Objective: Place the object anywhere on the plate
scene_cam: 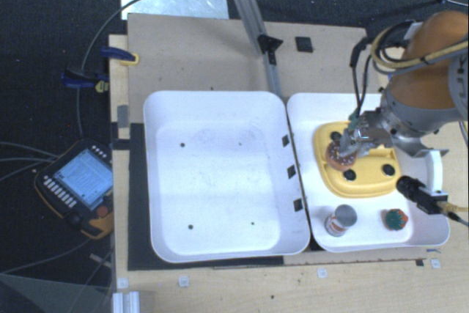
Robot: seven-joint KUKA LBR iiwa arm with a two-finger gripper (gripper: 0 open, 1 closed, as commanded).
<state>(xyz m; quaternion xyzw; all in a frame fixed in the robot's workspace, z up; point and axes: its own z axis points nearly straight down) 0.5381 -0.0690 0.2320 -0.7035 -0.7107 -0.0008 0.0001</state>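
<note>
I see my 1 arm (429, 73) reaching in from the right side of the view, its orange band high at the upper right and the grey wrist below it angling down and to the left. The gripper (350, 144) points down and left at the end of the wrist, low and close to the surface beneath. Its fingers look too small and blurred to judge.

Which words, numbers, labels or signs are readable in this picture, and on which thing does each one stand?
None can be read.
Pendant left of the bins: its lit blue screen shows something, too blurred to read.
Plate, can, green object, bins: no text visible.
</note>
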